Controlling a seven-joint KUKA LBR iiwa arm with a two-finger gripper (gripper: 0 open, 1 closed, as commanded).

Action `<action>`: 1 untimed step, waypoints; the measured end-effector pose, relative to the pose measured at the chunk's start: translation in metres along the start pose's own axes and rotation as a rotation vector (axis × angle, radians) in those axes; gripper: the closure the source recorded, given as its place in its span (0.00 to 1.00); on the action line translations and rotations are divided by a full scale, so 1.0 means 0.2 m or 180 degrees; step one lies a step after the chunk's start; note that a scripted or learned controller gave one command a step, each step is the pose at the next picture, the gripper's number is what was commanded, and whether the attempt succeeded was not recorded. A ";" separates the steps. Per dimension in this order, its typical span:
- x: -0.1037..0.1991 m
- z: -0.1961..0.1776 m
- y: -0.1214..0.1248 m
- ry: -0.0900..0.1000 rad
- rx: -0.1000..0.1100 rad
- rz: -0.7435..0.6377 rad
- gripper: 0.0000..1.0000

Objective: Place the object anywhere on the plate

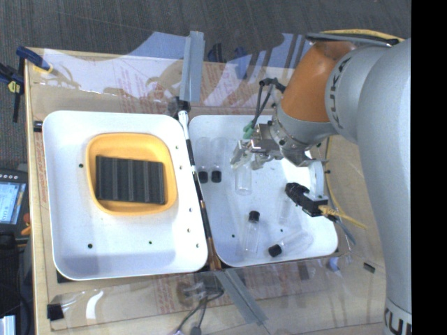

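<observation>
Grey metal gripper (246, 153) over the right white bin (318, 246), whether clenched or released cannot be told, clear plastic vials with black caps (253, 230) lying on that bin's glossy floor, rounded yellow plate (130, 147) bearing a dark ribbed rectangle in the left white bin (70, 250)

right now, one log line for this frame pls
arm: over right bin | gripper: above clear vials, nothing seen held | plate: left bin, yellow, dark insert
</observation>
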State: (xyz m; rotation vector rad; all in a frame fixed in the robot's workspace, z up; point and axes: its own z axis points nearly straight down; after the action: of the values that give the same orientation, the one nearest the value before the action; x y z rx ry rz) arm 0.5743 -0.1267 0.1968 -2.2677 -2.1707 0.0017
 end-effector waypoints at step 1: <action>0.34 -0.39 0.02 -0.0003 -0.0003 -0.0648 1.00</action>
State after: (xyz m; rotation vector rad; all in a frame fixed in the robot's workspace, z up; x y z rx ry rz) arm 0.5820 -0.0599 0.2751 -2.0364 -2.3907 0.0014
